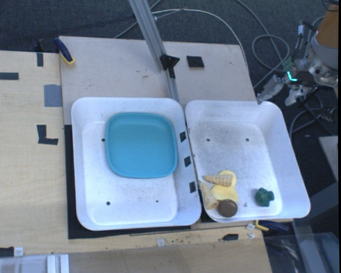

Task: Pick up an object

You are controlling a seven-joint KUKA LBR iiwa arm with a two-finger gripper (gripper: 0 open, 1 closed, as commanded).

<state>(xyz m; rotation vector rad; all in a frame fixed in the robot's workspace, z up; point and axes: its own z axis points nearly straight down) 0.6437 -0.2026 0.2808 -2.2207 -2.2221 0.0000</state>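
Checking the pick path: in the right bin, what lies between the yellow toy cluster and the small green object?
Nothing: in the camera view, bare white bin floor separates the yellow toy cluster from the green object.
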